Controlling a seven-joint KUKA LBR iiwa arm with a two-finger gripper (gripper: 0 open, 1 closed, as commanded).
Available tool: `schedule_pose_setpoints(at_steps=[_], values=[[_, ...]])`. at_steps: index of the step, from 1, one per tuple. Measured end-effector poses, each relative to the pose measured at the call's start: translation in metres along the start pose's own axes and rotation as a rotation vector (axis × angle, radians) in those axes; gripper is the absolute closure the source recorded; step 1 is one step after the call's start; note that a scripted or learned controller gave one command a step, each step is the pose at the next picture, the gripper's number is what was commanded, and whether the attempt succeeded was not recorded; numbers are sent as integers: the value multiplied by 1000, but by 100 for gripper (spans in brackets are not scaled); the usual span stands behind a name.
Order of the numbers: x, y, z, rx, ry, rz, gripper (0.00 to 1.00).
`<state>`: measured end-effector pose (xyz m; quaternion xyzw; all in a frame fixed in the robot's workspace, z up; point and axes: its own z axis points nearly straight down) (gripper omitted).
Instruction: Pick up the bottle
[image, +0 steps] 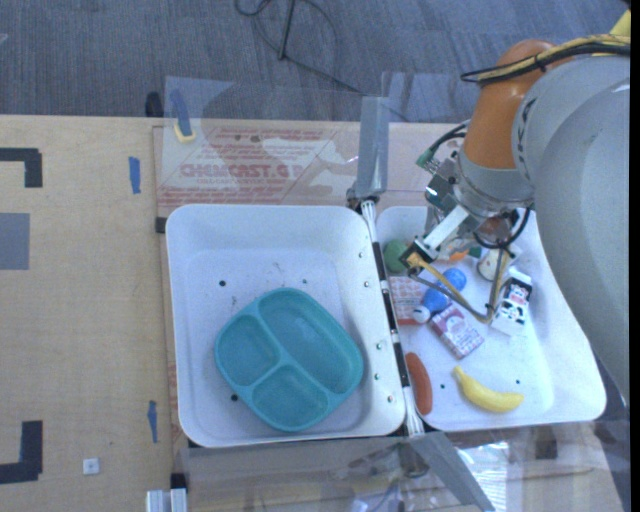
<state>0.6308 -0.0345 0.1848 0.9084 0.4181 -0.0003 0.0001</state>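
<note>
A blue bottle with a pale cap lies on its side in the right bin, near the bin's back left. It points from upper right to lower left. The grey arm with its orange band reaches in from the right. Its gripper hangs over the back of this bin, just above and to the right of the bottle. The wrist hides the gripper's tips, and nothing shows as held.
Around the bottle lie a green thing, a red-patterned packet, a pink carton and a white-and-black carton. A banana and a red sausage lie nearer the front. The left bin holds a teal divided plate.
</note>
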Motion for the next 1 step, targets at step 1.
schedule_pose_setpoints(at_steps=[1], values=[[0, 0, 0, 1, 0, 0, 0]])
